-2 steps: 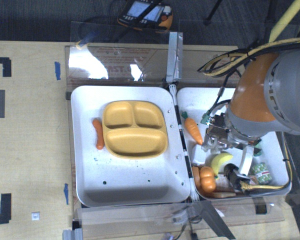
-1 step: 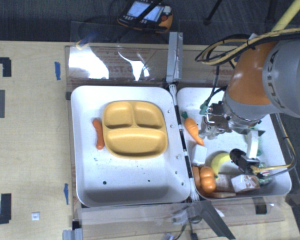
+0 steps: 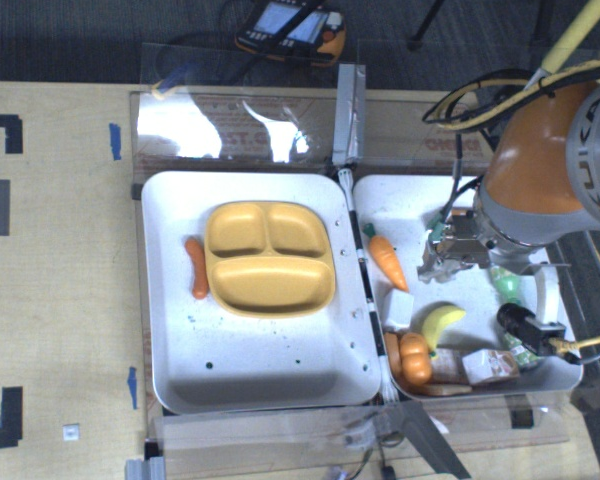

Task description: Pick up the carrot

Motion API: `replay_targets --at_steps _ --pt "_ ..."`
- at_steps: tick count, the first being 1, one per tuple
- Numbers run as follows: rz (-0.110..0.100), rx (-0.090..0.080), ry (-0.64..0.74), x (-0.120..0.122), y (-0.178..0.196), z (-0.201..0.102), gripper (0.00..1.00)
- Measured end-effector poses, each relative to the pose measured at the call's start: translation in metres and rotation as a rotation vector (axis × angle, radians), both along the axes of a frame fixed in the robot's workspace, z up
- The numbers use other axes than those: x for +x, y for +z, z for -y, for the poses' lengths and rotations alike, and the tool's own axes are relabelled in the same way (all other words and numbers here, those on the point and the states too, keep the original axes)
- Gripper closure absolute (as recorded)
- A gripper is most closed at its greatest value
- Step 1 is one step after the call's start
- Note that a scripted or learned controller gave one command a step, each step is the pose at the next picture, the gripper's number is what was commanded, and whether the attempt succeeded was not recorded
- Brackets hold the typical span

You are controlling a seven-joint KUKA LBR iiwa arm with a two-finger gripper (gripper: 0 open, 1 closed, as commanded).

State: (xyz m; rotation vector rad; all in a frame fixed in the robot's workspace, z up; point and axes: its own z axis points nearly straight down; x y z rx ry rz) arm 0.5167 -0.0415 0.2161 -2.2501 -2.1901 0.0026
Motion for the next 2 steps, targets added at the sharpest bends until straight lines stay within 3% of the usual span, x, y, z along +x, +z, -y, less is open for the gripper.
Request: replay_targets --at_steps 1,2 --pt "0.003 -0.002 -0.300 0.015 -0.009 -0.002 1.00" --pt "0.002 -0.002 -0.508 0.056 -0.015 -0.011 1.00"
